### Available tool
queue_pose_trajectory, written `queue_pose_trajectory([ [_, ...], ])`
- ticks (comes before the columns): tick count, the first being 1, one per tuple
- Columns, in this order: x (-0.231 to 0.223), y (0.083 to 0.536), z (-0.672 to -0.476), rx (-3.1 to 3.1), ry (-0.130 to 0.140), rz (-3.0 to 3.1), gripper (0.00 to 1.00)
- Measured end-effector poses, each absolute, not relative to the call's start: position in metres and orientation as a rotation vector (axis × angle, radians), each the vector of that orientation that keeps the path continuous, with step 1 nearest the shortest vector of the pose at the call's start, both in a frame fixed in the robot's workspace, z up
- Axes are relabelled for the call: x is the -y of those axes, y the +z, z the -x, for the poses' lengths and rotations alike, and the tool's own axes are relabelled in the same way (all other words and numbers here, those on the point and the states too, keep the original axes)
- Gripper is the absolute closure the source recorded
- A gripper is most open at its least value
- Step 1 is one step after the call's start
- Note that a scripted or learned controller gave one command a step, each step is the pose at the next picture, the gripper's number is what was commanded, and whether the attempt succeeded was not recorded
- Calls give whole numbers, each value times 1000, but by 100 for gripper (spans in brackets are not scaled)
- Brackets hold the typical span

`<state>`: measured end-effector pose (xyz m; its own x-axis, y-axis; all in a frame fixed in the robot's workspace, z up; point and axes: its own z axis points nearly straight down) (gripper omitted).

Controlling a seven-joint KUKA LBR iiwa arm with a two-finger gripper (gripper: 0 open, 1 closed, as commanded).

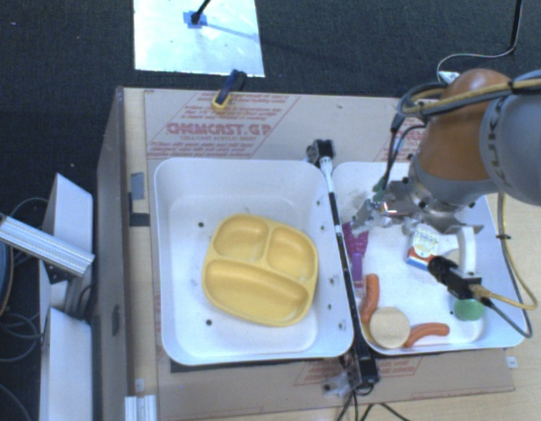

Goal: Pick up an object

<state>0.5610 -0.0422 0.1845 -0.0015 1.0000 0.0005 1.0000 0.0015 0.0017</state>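
My gripper (376,212) hangs low over the upper left part of the right bin (507,261), below the arm's orange band. Just below it lies a purple object (356,246) against the bin's left wall. A small white and red carton (423,249) lies to the gripper's right, partly under the wrist. Along the bin's front lie an orange sausage (369,295), a round beige disc (388,327), a second orange sausage (427,331) and a green piece (468,309). I see nothing held in the gripper.
The left bin (178,235) holds a yellow divided plate (260,268). A black ridge (338,244) separates the two bins. A black connector and cable (454,276) trail over the right bin's right side. The arm's body covers the right bin's back portion.
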Motion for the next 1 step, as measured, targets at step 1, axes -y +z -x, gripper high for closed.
queue_pose_trajectory([
  [1,42,184,-561,-2223,2,-2219,0],
])
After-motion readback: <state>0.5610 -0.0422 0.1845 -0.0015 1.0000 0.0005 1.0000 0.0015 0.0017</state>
